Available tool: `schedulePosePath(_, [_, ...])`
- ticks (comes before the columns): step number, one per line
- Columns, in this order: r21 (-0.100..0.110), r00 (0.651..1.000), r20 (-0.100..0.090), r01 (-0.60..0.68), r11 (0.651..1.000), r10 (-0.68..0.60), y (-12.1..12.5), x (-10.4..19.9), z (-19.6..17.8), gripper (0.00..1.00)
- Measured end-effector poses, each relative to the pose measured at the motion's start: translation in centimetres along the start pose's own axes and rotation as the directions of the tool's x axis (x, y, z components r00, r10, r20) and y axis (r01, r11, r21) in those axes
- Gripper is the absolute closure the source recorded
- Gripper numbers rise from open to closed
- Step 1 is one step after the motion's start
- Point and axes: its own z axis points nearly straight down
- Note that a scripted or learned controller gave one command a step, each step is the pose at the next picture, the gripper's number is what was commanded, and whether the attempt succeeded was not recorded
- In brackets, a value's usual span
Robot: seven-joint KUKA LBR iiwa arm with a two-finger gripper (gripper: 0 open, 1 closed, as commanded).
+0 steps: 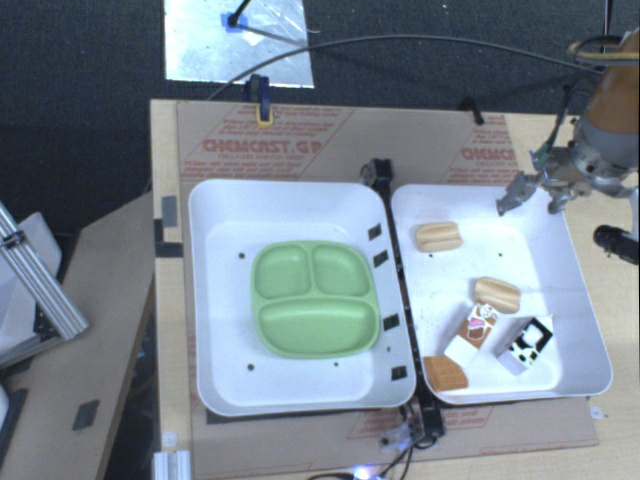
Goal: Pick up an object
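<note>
Grey arm (610,133) with an orange band (above the wrist) and a 2-finger gripper (535,196).

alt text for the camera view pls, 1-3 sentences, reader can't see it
The arm's tool hovers with open fingers above the far edge of the right bin, holding nothing. That bin contains two bread rolls, a flat brown piece, a small red-and-white carton and a black-and-white block. The left bin holds a green divided plate.
</note>
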Motion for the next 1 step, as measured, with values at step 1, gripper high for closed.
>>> schedulePosePath(1, [-0.013,1.000,0.003,0.003,1.000,-0.003,0.31,0.06,-0.86,0.00])
